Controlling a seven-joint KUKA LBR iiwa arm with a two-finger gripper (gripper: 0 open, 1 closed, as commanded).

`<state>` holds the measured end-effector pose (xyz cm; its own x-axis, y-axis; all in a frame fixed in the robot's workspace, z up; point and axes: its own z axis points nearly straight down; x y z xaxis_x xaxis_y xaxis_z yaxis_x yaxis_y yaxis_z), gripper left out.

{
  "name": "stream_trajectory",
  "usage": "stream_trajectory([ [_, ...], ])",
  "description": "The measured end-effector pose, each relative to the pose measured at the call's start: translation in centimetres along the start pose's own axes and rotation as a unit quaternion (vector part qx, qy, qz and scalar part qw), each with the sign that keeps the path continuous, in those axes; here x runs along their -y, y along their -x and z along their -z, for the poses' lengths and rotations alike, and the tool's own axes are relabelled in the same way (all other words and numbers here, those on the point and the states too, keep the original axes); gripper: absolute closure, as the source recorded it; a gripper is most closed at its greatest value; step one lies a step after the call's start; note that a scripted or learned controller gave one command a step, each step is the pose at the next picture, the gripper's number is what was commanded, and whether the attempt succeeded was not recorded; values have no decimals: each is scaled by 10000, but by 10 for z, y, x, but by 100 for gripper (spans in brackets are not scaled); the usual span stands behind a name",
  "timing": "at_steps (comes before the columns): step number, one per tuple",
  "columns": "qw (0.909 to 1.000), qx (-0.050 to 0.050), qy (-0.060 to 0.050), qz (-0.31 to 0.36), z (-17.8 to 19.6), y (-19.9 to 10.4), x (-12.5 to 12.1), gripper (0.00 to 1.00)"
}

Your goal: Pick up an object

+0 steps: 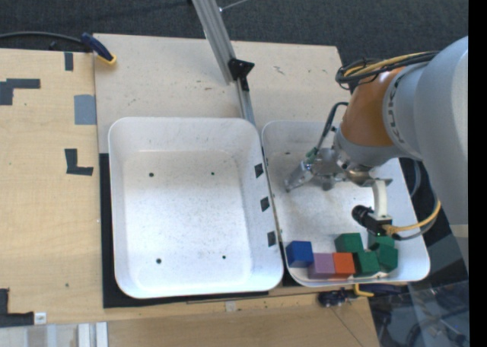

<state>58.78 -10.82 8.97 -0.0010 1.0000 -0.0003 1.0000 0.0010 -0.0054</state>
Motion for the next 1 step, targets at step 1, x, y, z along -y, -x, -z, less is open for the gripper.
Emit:
stream_trajectory([
  [1,10000,-7,10,7,11,-1,-1,100],
])
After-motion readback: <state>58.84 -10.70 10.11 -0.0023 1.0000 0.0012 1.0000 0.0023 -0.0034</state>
